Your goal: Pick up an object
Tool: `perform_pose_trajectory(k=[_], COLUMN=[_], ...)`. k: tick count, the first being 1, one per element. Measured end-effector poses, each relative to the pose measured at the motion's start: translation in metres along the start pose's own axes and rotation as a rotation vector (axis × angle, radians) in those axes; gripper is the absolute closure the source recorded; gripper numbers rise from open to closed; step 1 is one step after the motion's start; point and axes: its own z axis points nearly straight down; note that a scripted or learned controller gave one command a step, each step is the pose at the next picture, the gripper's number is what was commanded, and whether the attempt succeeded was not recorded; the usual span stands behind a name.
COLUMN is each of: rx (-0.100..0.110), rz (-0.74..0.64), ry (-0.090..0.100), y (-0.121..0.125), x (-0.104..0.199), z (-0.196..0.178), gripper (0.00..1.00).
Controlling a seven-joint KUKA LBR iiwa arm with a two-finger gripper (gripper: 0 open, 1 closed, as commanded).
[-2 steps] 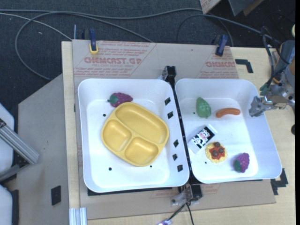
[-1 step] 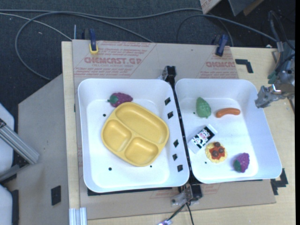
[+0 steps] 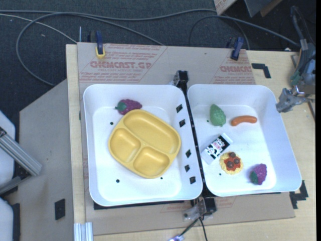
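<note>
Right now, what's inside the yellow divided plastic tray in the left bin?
The yellow divided plastic tray shows three bare compartments. A purple toy grape bunch lies just beyond its far rim. What's underneath is covered.

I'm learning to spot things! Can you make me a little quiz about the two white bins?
1. True or false: the yellow divided plastic tray lies in the right white bin.
2. Which toy sits nearest the orange toy sausage? A) green leafy toy B) purple toy grapes
3. Fill in: the black-and-white patterned carton lies beside the small toy ____.

Key: 1 false; 2 A; 3 pizza.
</note>
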Motion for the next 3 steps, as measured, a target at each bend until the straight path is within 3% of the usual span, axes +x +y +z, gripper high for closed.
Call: perform_pose_trajectory(k=[3], rx=[0.007], rz=[-0.003], ry=[0.003], y=[-0.016], x=[0.142], z=[0.025], gripper=[1.00])
